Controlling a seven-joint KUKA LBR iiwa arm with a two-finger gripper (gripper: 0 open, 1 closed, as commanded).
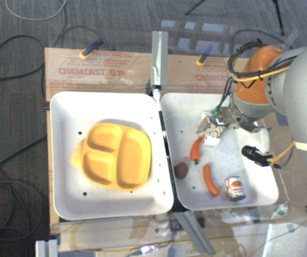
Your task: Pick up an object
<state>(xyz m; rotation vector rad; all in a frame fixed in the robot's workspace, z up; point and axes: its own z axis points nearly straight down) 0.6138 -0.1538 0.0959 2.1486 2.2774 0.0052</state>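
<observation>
A small red-and-white can lies on its side at the near edge of the right bin; its label is too small to read. Just left of it lies an orange sausage-shaped piece, then a brown round lump, and above these a second orange-red piece, its upper end beside the pincer. The pincer reaches down into the bin's far half over a crumpled white-and-grey item; whether it is wide or narrow cannot be told. The left bin holds a yellow compartment tray. Behind the bins, the worktop's board reads "CHEMCAST".
</observation>
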